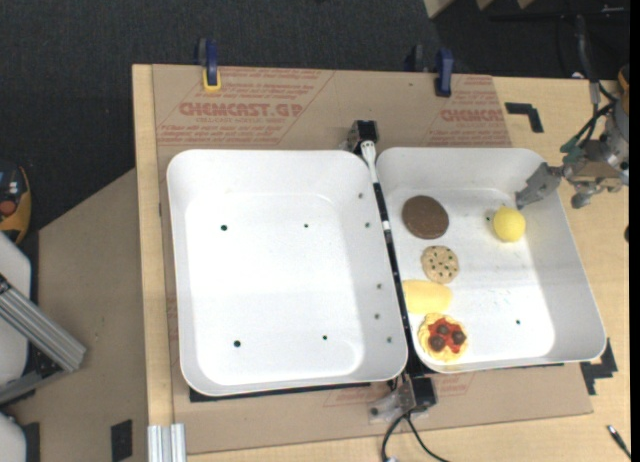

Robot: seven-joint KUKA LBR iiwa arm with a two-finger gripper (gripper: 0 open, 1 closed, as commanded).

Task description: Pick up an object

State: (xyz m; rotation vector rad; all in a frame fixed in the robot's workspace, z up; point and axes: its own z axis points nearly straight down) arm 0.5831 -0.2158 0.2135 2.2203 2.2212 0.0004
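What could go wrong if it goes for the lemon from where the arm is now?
Two risks, I think. The lemon is round and sits alone on the smooth floor of the right bin, so a slightly off-centre approach by the gripper could send it rolling. Also, the gripper is low by the bin's far right wall, so a descent there might clip the rim.

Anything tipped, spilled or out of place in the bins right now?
Nothing stands out. The brown cookie, chip cookie, yellow wedge, fruit tart and lemon all lie inside the right bin, none spilled. The gripper sits beside the lemon.
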